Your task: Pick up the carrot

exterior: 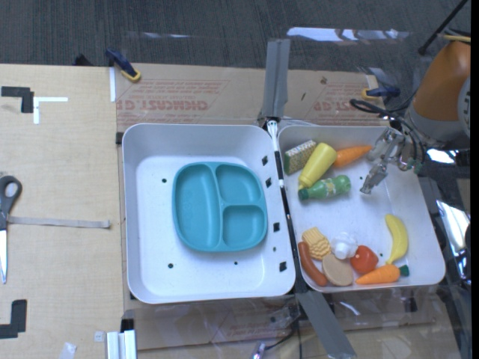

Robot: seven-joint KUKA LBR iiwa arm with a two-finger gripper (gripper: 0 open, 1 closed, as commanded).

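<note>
While the gripper (372,179) hangs over the upper part of the right bin (426,223) with nothing between its fingers, which seem to stand a little apart and point down toward the bin floor, two orange carrot-like toys lie in that bin. One carrot (352,155) rests near the far wall, just beside the yellow bottle (317,164) and close to the gripper; the other carrot (382,274), with a green stub at its thick end, lies along the near wall, touching or almost touching the tomato (364,259) and sitting just below the banana (397,238). Which one the task means cannot be told from here, though the far one is the nearer reach. Either looks like a hollow plastic toy: probably light, stiff, smooth and somewhat slippery, and tapered, so a pinch near the thin tip would likely squirt it out. The better hold is judged to be across the thick middle, fingers closing square to its long axis. For the far carrot the bottle crowds one side, so a finger may nudge it. The near carrot is hemmed by the bin wall and the tomato, leaving little room for the fingers to drop in. The left bin (142,223) holds a teal divided plate (221,206).
</note>
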